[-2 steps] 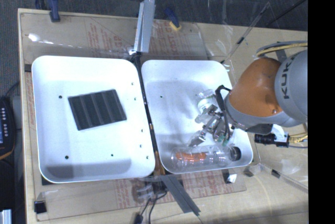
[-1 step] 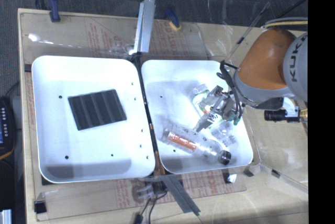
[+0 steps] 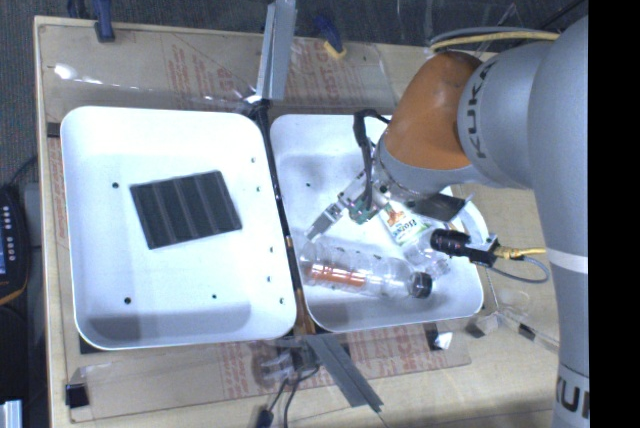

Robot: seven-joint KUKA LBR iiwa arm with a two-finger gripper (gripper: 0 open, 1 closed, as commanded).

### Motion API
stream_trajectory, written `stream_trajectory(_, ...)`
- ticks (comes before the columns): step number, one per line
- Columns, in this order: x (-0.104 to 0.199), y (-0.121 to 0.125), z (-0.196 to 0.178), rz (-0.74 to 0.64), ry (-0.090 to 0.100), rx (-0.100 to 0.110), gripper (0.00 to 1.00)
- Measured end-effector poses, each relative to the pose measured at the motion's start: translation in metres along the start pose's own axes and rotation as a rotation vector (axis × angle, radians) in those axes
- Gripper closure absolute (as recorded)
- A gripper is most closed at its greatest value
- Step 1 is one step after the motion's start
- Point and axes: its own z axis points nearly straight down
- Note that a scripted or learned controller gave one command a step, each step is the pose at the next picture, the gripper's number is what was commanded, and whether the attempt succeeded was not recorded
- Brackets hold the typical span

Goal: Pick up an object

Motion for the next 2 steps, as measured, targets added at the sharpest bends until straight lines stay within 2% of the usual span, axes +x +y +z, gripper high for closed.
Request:
stream_trajectory(1,0.018,-0.05,0.048,0.057,0.0,0.001,0.0)
stream_trajectory(2,-0.031,-0.035,-0.007,0.51,-0.001,-0.001,0.0)
